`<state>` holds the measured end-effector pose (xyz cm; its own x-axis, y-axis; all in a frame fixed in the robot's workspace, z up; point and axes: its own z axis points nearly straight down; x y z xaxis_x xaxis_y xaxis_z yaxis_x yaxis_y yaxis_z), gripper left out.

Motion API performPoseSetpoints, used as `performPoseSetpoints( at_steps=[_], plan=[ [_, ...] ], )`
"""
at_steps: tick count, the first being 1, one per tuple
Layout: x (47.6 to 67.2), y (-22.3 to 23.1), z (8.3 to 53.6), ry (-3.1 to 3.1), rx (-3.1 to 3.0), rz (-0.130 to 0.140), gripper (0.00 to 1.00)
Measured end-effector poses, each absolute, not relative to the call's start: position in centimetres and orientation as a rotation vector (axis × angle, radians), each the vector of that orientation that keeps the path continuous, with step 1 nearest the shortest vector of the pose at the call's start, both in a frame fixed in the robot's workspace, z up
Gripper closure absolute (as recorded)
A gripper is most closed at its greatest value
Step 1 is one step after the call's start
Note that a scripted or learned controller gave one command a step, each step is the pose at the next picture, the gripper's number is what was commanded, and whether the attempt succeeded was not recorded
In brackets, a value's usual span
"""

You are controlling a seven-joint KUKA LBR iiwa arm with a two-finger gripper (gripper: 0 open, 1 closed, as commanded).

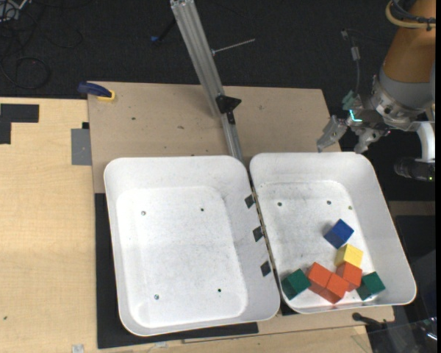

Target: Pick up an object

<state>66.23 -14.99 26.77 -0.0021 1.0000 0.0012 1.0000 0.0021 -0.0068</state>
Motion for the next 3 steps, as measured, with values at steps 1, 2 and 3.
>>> performPoseSetpoints(
  at_steps=[1,2,3],
  plan=[
    [66.3,-15.0,27.0,-2.225,-2.214,0.004,0.0],
    [66.1,-15.0,20.5,-2.217,-2.215,0.009,0.0],
    [65.6,-14.7,16.0,-2.219,-2.215,0.007,0.0]
  ],
)
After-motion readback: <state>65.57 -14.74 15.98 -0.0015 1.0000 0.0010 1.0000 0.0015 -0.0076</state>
